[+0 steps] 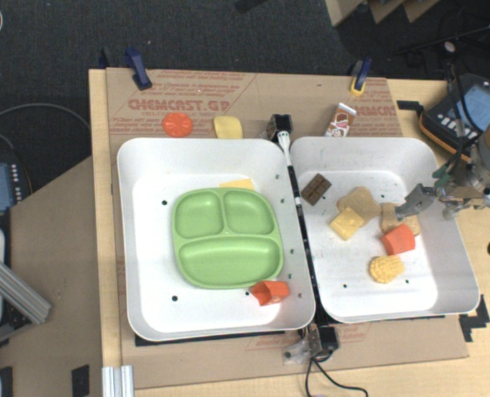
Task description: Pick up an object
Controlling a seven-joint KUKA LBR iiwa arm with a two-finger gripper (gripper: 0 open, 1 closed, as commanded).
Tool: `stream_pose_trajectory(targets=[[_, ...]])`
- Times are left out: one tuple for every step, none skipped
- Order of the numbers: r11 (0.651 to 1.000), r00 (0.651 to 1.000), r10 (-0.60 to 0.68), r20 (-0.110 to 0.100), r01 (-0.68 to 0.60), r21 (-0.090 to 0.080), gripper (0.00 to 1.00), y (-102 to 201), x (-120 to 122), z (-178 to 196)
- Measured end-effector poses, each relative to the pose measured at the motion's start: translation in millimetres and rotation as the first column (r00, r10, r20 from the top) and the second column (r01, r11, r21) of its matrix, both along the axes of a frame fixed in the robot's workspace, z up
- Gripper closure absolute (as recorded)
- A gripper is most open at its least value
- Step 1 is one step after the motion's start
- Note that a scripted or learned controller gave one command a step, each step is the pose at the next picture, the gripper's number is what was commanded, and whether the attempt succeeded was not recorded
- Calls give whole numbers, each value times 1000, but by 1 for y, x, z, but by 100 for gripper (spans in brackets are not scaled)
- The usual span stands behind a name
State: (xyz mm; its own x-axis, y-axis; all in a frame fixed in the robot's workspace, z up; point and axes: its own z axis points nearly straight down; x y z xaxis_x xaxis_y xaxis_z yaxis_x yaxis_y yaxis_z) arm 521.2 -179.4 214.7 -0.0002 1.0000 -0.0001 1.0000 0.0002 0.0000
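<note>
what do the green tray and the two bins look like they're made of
Green tray: probably moulded plastic, one even pale green, with soft rounded dividers and a dull sheen.
Left bin and right bin: likely thin formed plastic, smooth glossy white with rounded corners and a curled rim; coated metal can't be ruled out.

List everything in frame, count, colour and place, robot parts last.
Shallow white bins: 2, white, side by side on the bench; left, right.
Green three-compartment plastic tray: 1, green, left bin centre.
Yellow block: 1, yellow, behind the tray, partly hidden.
Orange-red blocks: 2; left bin front, right bin.
Brown rectangular block: 1, right bin, near the divider.
Yellow cube: 1, right bin.
Tan pieces: 2; under the tool.
Ridged yellow-orange piece: 1, right bin front.
Orange round item, yellow item, small brown-white carton: 1 each, on cardboard behind the bins.
Blue clamps: 2;.
Tool: 1, grey, over the right bin.
</note>
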Motion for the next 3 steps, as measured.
stream_pose_trajectory(targets=[[1000, 1000, 0, -9, 0, 3, 0, 0, 3, -136], [1000, 1000, -1, 3, 1, -2, 100, -1, 5, -118], [1000, 1000, 12, 12, -12, 3, 100, 102, 30, -24]])
